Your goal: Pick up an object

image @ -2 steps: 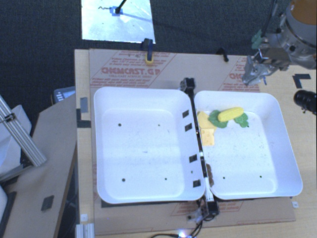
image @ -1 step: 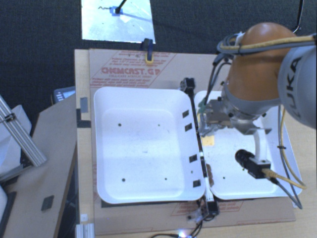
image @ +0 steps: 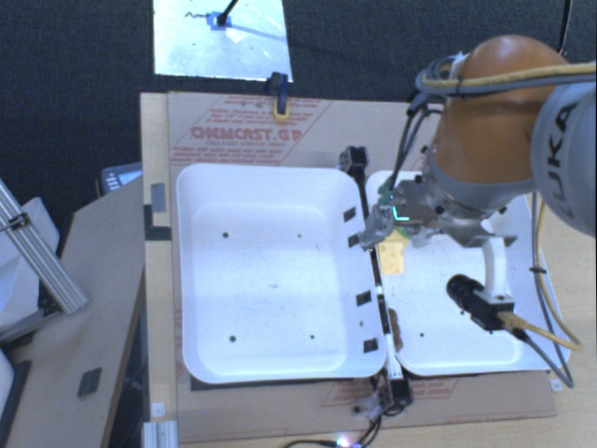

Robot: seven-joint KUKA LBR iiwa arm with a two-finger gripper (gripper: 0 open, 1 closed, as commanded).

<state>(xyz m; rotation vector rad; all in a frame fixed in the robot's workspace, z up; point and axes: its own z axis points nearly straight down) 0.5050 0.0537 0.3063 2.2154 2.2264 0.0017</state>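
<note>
The left bin (image: 270,283) sits on the cardboard-topped surface (image: 238,133), and its white floor is bare apart from a few dark specks. Black clips run down the seam where its right wall meets the right bin (image: 438,343).

Just across that seam, the gripper (image: 384,224) hangs over the upper left part of the right bin, close to its left wall. The wrist housing hides its tip, so I cannot tell how wide it stands.

The yellow block (image: 393,256) is the likeliest thing to take. It lies on the floor of the right bin, just beside the left wall and just below the gripper as the view shows it. It may be touching the gripper's tip, but I cannot be sure, and nothing shows it as held. Its long side seems to run roughly along the wall, a little tilted.

By my reading, the coming move depends on closing across the block's short side. The wall so near on the left leaves little room there.

Lower along the same wall lies a small brown scrap (image: 395,325), well apart from the block. The rest of the right bin's floor is plain white. The grey arm (image: 504,110) looms over its upper right.
</note>
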